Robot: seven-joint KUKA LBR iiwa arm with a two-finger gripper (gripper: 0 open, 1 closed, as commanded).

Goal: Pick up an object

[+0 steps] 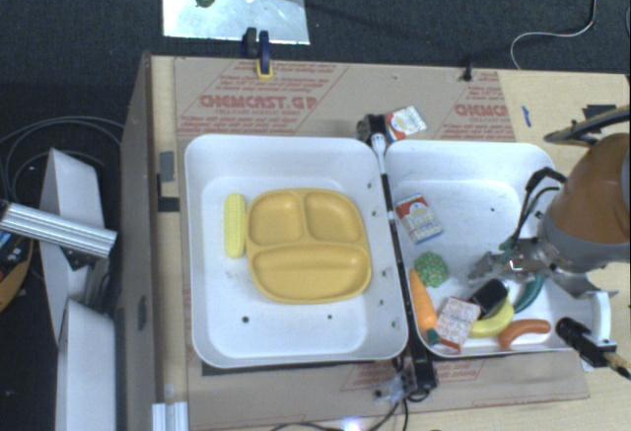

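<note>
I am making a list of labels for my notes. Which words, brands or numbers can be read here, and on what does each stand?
"CHEMCAST GP": red print on the brown sheet under the bins, repeated in part at the upper right.
Small carton in the right bin: print too blurred to read.
Packet behind the bins: print too small to read.

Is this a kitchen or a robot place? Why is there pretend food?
Probably a robot test lab, not a kitchen. A grey and orange robot arm reaches over two white bins. They hold toy food, like a yellow divided plate, corn and a carrot, and cables trail across the floor.
</note>
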